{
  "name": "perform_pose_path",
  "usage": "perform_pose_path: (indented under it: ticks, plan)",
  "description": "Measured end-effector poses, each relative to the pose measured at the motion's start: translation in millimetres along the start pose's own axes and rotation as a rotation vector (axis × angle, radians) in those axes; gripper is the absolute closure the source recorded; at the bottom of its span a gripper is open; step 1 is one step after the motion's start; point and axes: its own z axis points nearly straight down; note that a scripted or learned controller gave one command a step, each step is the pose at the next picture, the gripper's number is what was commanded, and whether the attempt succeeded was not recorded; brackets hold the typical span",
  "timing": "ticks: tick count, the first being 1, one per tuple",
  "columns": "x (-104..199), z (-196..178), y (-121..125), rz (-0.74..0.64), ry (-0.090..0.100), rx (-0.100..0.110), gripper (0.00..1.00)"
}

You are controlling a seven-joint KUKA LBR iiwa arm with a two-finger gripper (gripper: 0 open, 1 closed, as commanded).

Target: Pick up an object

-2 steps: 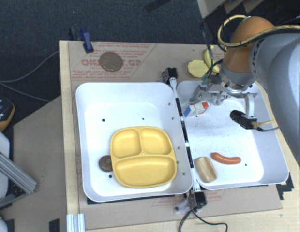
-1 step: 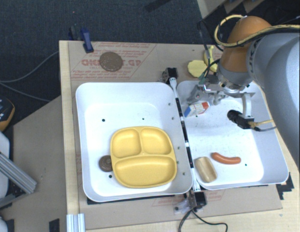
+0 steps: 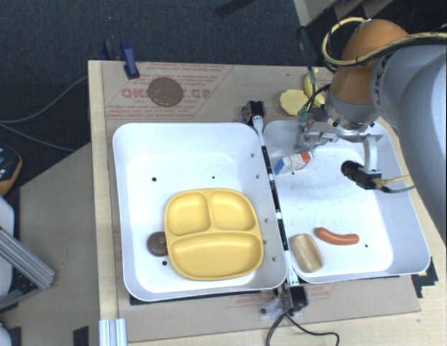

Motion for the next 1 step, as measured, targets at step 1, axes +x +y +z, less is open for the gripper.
perform_pose_path:
  ticks: [1]
  plan:
    - [0.0, 0.8, -0.3, 0.000, 0.000, 0.001, 0.00]
